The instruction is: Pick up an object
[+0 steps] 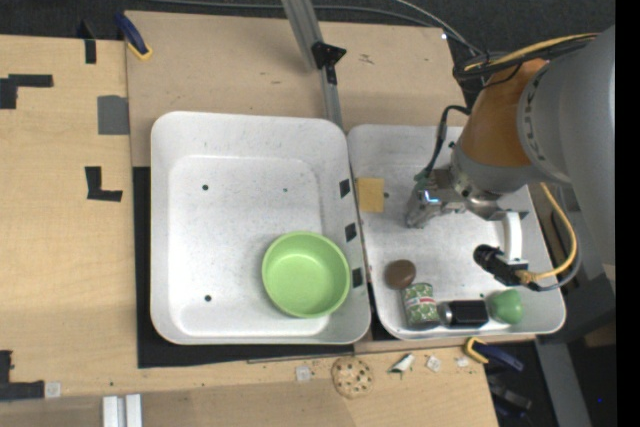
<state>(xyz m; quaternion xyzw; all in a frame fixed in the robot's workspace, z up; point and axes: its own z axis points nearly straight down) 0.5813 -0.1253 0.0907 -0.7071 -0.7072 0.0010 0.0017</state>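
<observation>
My gripper (422, 208) hangs low over the middle of the right bin (395, 145), under the grey arm with its orange band. A tan block (371, 194) lies just left of it against the bin's left wall. Nearer the front lie a brown round piece (401, 272), a green can (419, 304), a black object (463, 314) and a green ball (507, 306). None of them touches the gripper, and nothing shows between its tips.
The left bin (200, 145) holds a green bowl (305, 274) at its front right. A metal pole (300, 5) slants down to the gap between the bins. A speckled disc (348, 377) and small scraps lie on the bench in front.
</observation>
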